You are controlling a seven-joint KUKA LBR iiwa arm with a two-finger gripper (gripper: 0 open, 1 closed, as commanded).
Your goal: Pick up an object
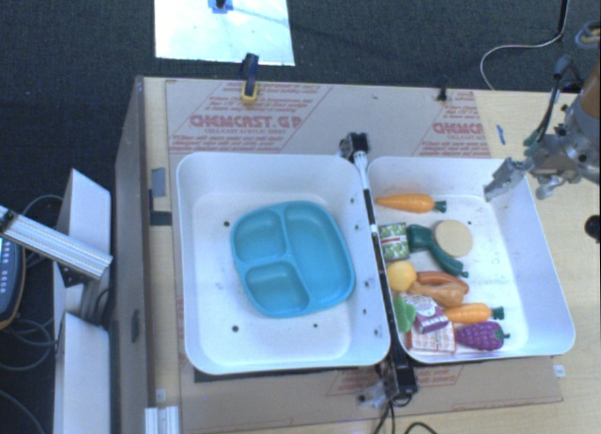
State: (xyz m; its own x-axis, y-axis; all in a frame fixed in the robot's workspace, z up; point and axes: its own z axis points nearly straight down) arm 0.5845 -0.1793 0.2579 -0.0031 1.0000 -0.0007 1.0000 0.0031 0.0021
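Note:
The right bin (526, 263) holds several toy foods: a carrot (408, 203) at the back, a beige round disc (454, 235), a dark green vegetable (438, 248), a small green-labelled box (392, 240), a yellow lemon (402, 276), an orange sausage-like piece (441, 285), a second carrot (470, 312), purple grapes (480, 335) and a printed packet (429, 319). My gripper (524, 183) hangs above the bin's back right part, to the right of the disc. It is open, with nothing between its fingers (502, 181).
The left bin (211, 235) holds a light blue divided tray (291, 258). A black-and-white divider rail (374, 244) runs between the bins. Cardboard (310, 117) lies under both. A cable (516, 47) trails at the back right.

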